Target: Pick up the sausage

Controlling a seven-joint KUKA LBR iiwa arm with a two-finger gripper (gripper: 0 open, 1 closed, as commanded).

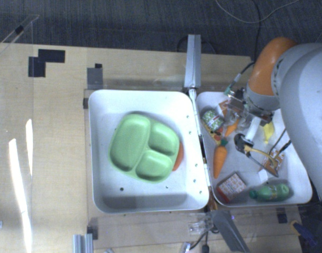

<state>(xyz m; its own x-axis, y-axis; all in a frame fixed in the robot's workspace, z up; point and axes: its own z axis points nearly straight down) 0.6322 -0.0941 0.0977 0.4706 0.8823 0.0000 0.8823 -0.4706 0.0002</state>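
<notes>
The gripper (244,121) sits low in the right bin (300,191), can't tell its state. Honestly can't pick out the sausage in that clutter. The risk is nabbing the carrot (219,159) or can (212,119) crowding it instead. The green plate (144,147) in the left bin (103,194) is well clear.

Grey arm (303,104) reaches in from right, orange band up top, gripper (244,121) pointing down-left.
</notes>
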